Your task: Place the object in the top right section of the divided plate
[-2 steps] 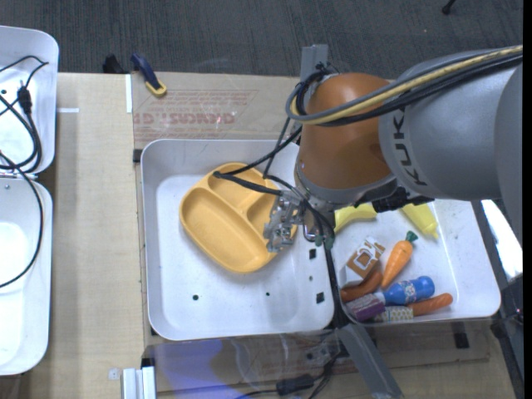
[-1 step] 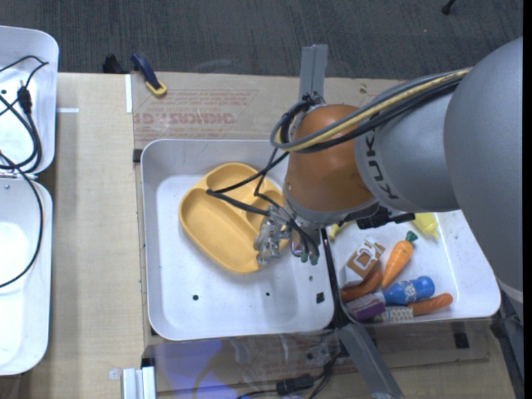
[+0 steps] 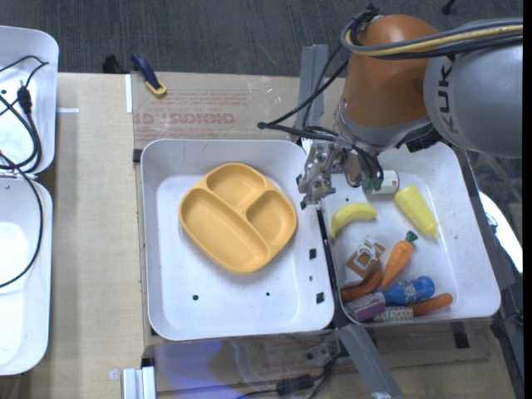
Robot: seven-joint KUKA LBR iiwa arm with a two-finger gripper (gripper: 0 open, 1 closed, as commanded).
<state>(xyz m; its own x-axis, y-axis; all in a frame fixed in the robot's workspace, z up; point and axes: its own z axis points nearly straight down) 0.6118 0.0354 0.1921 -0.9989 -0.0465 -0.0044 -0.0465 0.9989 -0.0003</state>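
A yellow divided plate [image 3: 238, 215] with three sections lies in the left white bin [image 3: 166, 248]; nothing lies in any section. My gripper [image 3: 314, 185] hangs under the orange wrist at the wall between the two bins, just right of the plate's rim and a little left of a yellow banana [image 3: 353, 216]. I see no object plainly held in it. The other loose objects lie in the right bin [image 3: 474, 248]: a yellow corn-like piece [image 3: 416, 209], a carrot [image 3: 399, 259], a brown-and-white box [image 3: 364, 258] and a blue bottle [image 3: 409, 291].
A small white and green item [image 3: 382, 182] sits partly under the wrist. A brown sausage [image 3: 361, 288], a red chilli [image 3: 430, 304] and a purple packet [image 3: 366, 309] crowd the right bin's front. Cables trail from the wrist over the back of the bench.
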